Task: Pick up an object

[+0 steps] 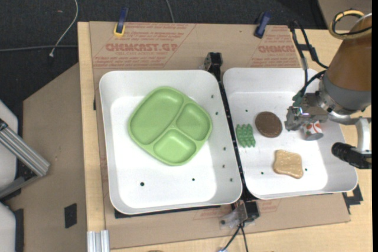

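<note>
While arm reaches in from right:
hand (302,120): low over right bin (260,183), finger spread unclear
objects: brown disc (269,124), tan piece (288,163), green piece (245,135) in right bin
left bin (115,186): green divided plate (170,125)
surface (88,127): cardboard, clamped
room: dark floor, cables

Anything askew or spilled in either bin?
Nothing spilled. The green divided plate sits rotated, corners askew to the left bin's walls. The brown disc, tan piece and green toy lie flat in the right bin.

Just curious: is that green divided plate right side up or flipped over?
Right side up: the green plate shows three hollow compartments facing upward in the left bin.
</note>
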Available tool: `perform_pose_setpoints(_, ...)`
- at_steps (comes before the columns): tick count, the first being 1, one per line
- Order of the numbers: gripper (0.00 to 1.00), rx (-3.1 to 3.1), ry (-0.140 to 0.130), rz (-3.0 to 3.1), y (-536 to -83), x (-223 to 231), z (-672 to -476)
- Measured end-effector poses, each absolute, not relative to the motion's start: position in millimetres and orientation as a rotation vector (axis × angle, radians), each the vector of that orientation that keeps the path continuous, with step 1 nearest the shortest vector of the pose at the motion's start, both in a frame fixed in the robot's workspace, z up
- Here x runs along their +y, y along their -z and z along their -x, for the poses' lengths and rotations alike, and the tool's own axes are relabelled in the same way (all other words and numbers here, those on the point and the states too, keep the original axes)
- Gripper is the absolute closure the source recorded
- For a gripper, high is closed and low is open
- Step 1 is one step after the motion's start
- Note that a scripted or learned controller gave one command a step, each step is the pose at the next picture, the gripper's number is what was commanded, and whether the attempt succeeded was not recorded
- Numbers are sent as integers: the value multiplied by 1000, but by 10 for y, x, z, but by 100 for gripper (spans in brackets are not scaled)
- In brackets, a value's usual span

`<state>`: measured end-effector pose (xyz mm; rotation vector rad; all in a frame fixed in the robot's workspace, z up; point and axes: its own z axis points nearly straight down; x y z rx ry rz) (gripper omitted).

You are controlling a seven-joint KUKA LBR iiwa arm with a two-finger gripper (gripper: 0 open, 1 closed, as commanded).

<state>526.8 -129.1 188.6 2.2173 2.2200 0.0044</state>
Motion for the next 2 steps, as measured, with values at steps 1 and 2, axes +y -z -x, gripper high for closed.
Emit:
perform_pose_setpoints(1, 100, 2220, -4, -2218, -2090, -1290, -5280)
perform_pose_setpoints(2, 100, 2230, -1, -2219, -2139, -821, -5150)
